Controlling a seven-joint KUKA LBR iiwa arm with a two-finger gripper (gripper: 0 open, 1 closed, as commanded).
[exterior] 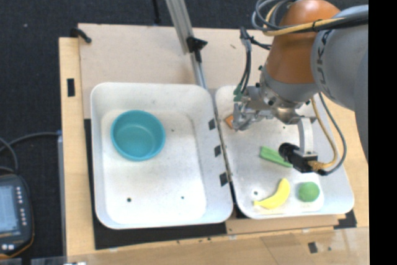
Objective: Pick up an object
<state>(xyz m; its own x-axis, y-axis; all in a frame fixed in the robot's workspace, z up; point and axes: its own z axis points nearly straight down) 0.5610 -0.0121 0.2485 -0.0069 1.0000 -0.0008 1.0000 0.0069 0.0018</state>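
Arm low over the right bin (pixel 338 195), gripper (pixel 243 118) at its far-left corner by the divider, just above a small orange object (pixel 228 123). Can't tell how the jaws stand, wrist blocks them. Other candidates: green stick (pixel 274 156) mid-bin, yellow banana (pixel 274 195) and green ball (pixel 308 192) at the near edge. Teal bowl (pixel 138 134) sits in the left bin (pixel 186 195). Risk: orange object hugs the bin wall, so the jaws may hit the rim or pinch air and come up with nothing.
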